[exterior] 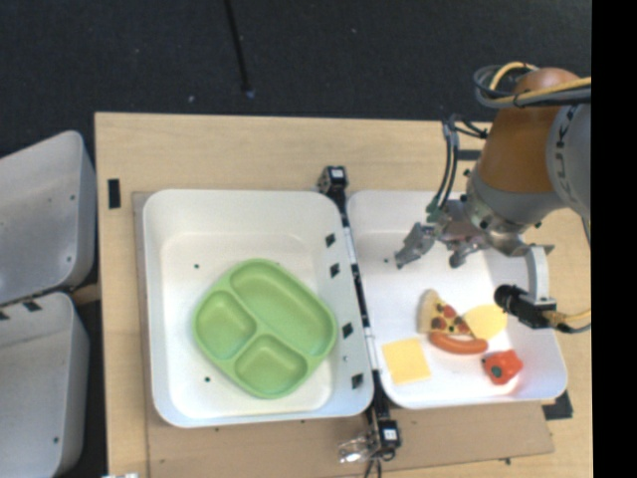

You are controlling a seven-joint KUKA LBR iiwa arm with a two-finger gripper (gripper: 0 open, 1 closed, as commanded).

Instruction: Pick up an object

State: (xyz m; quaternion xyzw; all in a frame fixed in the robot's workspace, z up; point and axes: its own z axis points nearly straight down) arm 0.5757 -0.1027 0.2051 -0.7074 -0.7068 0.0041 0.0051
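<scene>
In the right bin (393, 217) lie toy foods: a pizza slice (438, 314), a sausage (458, 344), a pale yellow piece (486, 320), a yellow cheese square (406, 359) and a red pepper (503, 366). My gripper (435, 248) hangs above the upper part of this bin, up and left of the pizza slice. Its fingers (411, 247) are spread apart with nothing between them.
The left bin (164, 237) holds a green divided plate (264, 327). A ridge with black clips (350, 267) separates the two bins. The arm's orange-banded wrist (518, 157) looms over the right bin's far right corner. Wooden bench (249, 147) surrounds the bins.
</scene>
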